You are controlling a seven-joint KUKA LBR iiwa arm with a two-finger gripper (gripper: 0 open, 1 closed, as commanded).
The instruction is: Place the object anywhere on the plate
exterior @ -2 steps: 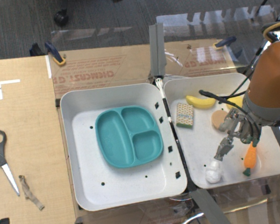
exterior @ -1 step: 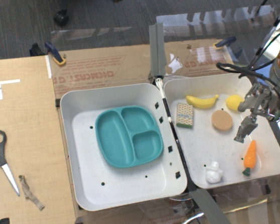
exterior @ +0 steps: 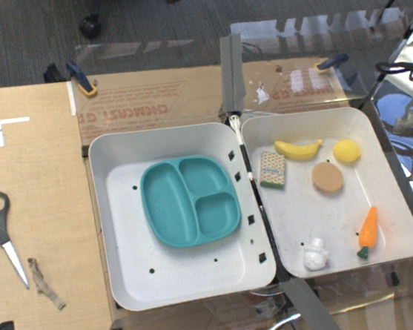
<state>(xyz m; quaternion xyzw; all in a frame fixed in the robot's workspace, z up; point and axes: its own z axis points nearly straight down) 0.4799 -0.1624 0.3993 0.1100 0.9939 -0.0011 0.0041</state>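
Note:
A teal plate (exterior: 191,200) with three compartments lies in the left white bin (exterior: 129,267). The right white bin (exterior: 390,198) holds several toy foods: a yellow banana (exterior: 299,148), a yellow lemon (exterior: 347,151), a round tan cookie (exterior: 328,178), a speckled cracker block (exterior: 272,169), an orange carrot (exterior: 367,229) and a small white lump (exterior: 315,256).
Scissors (exterior: 0,231) and a scrap of tape (exterior: 46,285) lie on the wooden bench at the left. Blue-handled clamps (exterior: 81,78) sit along the cardboard at the back. A metal divider (exterior: 233,75) runs between the bins.

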